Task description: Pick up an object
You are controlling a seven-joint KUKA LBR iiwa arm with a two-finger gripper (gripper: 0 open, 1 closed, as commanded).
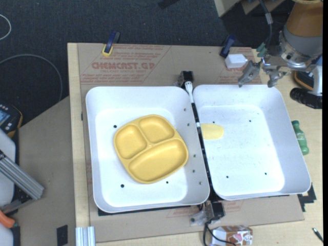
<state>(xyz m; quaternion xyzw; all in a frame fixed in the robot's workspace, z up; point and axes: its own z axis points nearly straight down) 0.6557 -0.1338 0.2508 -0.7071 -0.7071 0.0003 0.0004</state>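
A yellow divided plate (pixel 150 147) with three compartments lies in the left bin (pixel 102 104). A small pale yellow flat object (pixel 212 131) rests at the left edge of the right bin (pixel 287 137). My gripper (pixel 260 76) hangs above the far rim of the right bin, near its back right corner, well away from both yellow things. Its two fingers are spread apart, with nothing between them.
The bins sit on a brown cardboard sheet (pixel 128 63) held by clamps at the back (pixel 109 43). A white block (pixel 235 61) lies behind the right bin, and a green object (pixel 300 136) lies beside its right rim. Cables and black gear sit at far right.
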